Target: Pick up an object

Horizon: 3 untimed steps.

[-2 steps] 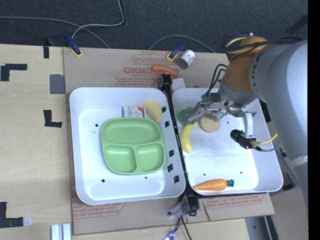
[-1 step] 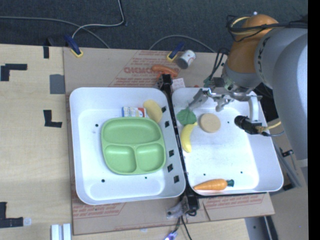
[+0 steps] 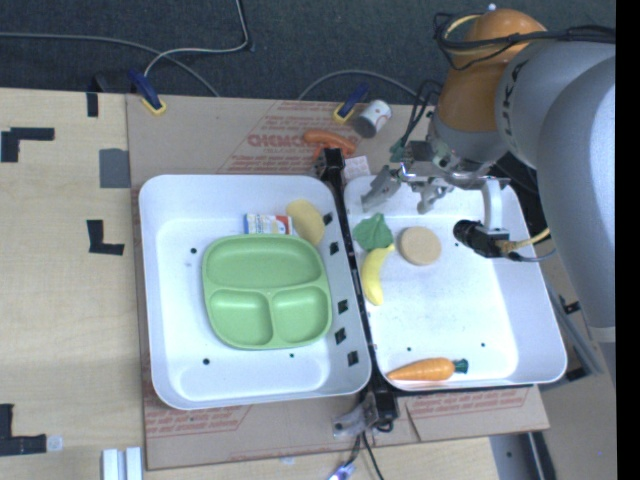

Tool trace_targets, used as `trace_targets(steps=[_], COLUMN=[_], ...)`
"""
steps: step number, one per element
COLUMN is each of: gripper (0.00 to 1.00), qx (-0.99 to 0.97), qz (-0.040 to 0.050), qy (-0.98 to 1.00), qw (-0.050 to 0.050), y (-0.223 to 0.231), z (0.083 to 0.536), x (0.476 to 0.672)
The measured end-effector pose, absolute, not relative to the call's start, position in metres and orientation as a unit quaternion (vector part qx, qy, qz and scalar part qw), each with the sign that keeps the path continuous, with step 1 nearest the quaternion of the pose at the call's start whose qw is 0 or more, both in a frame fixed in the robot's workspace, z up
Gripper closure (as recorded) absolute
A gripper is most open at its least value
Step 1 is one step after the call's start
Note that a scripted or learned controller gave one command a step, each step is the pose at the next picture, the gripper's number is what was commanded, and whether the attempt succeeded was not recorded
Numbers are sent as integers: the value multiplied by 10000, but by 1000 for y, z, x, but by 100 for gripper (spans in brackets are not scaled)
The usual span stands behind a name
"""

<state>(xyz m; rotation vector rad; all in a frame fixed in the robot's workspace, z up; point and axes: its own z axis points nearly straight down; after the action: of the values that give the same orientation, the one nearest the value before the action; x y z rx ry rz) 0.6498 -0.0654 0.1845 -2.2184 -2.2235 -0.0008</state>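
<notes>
Pincer [image 3: 404, 194] above right bin [image 3: 520, 363]

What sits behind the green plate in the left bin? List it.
Behind the green divided plate, by the far wall of the left bin, lie a small carton and a yellow fruit. The plate's rim hides the carton's lower edge.

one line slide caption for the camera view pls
Grey arm's tool hovers over the right white bin near a tan round cookie, yellow banana and orange carrot.
</notes>
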Motion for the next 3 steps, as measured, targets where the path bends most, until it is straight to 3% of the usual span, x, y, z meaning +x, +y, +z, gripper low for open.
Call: trace_targets(steps=[1, 2, 3], gripper=[0, 0, 0], qx=[-7069, -7072, -7062], qz=[6, 15, -24], qy=[-7073, -7070, -7080], qw=[5, 6, -39], y=[-53, -95, -96], z=[184, 131, 90], x=[598, 614, 660])
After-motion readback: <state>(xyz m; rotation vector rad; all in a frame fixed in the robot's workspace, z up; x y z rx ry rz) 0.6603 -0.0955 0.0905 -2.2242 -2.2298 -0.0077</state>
